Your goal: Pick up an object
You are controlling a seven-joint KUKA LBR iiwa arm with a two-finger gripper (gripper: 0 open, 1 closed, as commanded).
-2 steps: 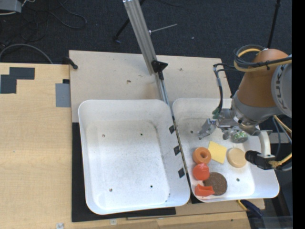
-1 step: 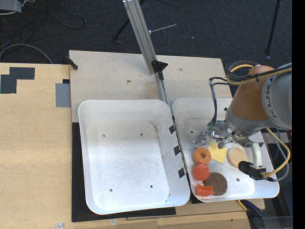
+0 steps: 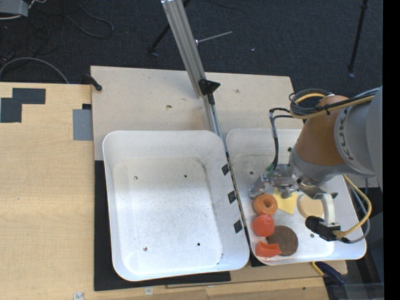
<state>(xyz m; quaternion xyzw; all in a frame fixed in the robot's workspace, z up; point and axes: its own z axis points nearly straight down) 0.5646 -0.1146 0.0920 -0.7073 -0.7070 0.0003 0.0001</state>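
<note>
Item: two-finger metal gripper, low inside the right-hand shallow white bin, just above and left of an orange ring-shaped toy; whether it is open, closed or holding anything cannot be told from here. Adjoining: a pale yellow flat wedge just beside the ring; a red rounded block below it; a brown disc; a small orange-red piece at the near rim. Left-hand white bin alongside. Handling note: the pieces lie crowded, so a clean pick likely calls for centring over one item, probably the ring, and descending straight to avoid nudging its neighbours.
</note>
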